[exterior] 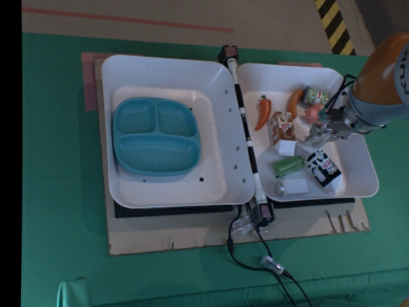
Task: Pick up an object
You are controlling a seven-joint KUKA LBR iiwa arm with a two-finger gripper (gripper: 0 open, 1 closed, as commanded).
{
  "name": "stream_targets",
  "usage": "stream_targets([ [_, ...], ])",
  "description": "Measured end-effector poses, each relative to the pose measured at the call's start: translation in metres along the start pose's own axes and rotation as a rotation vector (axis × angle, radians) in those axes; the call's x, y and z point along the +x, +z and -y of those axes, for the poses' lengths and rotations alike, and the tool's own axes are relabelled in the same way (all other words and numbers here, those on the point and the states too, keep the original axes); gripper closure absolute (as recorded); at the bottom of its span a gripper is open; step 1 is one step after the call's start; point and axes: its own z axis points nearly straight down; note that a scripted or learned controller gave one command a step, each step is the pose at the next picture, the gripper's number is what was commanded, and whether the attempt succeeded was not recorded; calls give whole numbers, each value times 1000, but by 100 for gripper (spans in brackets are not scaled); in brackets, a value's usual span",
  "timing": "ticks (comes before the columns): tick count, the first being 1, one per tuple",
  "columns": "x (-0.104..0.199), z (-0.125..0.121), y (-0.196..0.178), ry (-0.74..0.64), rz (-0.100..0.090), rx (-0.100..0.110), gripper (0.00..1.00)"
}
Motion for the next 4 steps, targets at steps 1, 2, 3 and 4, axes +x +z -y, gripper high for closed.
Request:
stream_targets([
  [1,-2,-2,-12,3,4,-6,100],
  [2,-1,-19,1,0,-1,7,100],
  [3,-3,-21,-12,4,3,0,100],
  [4,0,-94,2,-1,-2,11,100],
])
